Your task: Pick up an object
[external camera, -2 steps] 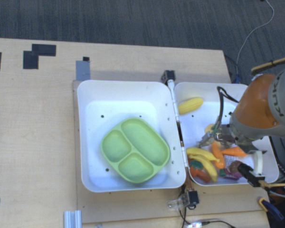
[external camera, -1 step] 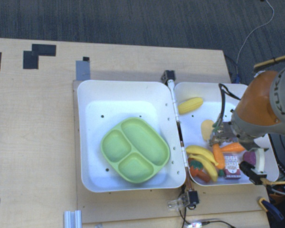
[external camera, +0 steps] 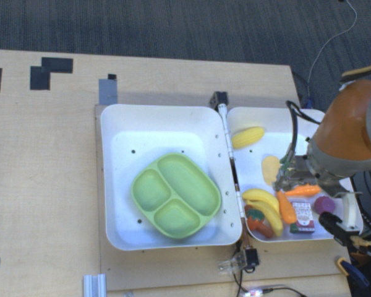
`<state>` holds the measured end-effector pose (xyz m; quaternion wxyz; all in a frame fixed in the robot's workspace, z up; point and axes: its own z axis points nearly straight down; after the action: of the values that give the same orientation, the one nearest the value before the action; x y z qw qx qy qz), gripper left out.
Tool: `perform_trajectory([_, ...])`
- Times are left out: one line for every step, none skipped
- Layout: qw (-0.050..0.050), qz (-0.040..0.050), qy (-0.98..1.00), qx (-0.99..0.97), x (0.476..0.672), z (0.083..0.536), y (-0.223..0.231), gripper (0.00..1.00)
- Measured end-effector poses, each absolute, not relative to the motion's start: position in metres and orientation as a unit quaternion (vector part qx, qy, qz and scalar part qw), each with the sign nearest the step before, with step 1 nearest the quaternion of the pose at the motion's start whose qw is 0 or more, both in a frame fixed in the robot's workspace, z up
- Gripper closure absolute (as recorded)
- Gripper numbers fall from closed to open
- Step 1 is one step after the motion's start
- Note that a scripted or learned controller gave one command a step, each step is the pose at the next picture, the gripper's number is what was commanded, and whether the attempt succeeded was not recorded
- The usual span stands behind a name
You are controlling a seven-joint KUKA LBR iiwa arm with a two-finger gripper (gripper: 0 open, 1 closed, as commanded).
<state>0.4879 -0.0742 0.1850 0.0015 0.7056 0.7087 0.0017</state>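
The orange-banded arm point(external camera: 352, 122) looms closest to the lens. From the left: bare wooden surface point(external camera: 43, 166), then the left bin point(external camera: 117, 129) cradling a green divided plate point(external camera: 176, 195). The right bin point(external camera: 260, 156) holds candidates for picking: corn point(external camera: 247, 137), banana point(external camera: 266, 204), carrot point(external camera: 286, 209). The gripper point(external camera: 290, 179) hovers low over the carrot, likely lining up a grasp; whether it is clenched I cannot tell.

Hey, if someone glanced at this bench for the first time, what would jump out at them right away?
Probably the pale green divided plastic plate, lying alone in the left white bin. Next, the arm's orange band at the right, above the right white bin, where a yellow toy banana, an orange toy carrot and other bright toy foods crowd the near end.
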Motion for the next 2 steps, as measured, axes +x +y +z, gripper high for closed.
perform_trajectory([0.002, 0.0016, 0.709, 0.705, 0.5607, 0.2368, -0.0800, 1.00])
perform_trajectory([0.001, 0.0011, 0.709, 0.705, 0.5603, 0.2363, -0.0800, 0.00])
